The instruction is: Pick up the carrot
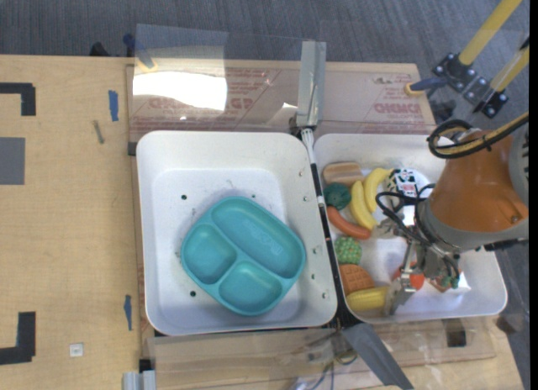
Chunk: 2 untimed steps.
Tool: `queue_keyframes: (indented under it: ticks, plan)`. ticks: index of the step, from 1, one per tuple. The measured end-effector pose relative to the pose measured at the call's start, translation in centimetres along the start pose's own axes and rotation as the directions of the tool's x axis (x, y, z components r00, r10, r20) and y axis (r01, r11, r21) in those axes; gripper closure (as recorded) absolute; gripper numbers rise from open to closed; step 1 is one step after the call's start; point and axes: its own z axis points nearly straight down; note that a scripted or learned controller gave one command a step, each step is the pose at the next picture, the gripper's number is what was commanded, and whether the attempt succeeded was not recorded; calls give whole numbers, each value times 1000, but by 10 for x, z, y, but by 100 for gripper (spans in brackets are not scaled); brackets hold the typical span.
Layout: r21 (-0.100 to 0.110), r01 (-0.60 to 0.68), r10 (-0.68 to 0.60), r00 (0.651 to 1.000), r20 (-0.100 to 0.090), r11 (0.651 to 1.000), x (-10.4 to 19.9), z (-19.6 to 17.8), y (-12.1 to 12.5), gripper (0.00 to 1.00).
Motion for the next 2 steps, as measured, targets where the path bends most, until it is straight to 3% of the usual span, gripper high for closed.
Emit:
queue_keyframes:
  ticks: [1,2]
  plan:
    - [6,385,-385,923,6,923,-14,-1,-50,0]
    - [8,390,-390,921,10,921,-17,-13,-48,100]
